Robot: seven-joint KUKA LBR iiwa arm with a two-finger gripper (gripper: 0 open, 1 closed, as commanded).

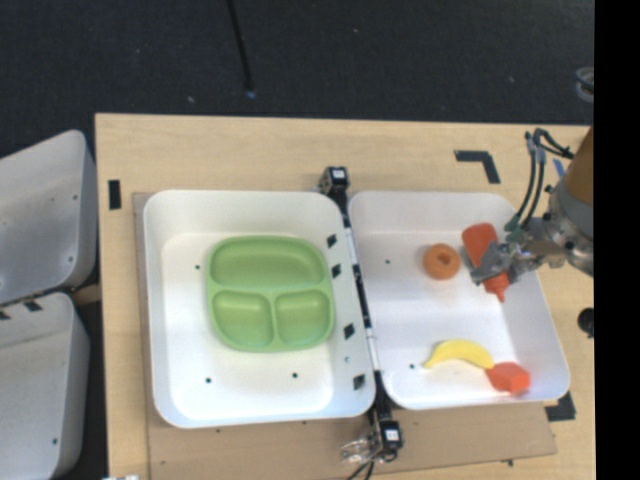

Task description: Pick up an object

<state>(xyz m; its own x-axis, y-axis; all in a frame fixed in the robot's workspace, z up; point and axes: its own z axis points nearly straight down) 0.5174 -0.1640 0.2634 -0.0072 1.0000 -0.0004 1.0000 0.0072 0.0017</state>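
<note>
1. Camera view: two white bins sit side by side on the bench (pixel 120 158). The left bin (pixel 175 368) holds a green divided plate (pixel 268 291).
2. The right bin (pixel 400 258) holds an orange round object (pixel 440 261) toward its middle, a yellow banana (pixel 460 354) near the front edge, a small red-orange piece (pixel 511 377) touching the banana's right end, and a red-orange object (pixel 479 239) just beside the tool.
3. The tool (pixel 497 265) hangs over the right side of the right bin, close to the red-orange object. Its orange-tipped fingers (pixel 497 286) point down, but I cannot tell whether they are wide or narrow, or whether anything sits between them.
4. Handling, as a judgement: these look like light, stiff plastic toys, smooth and likely slippery. The round object may roll, so grip across its widest part. The banana suits a grip across its narrow middle.
</note>
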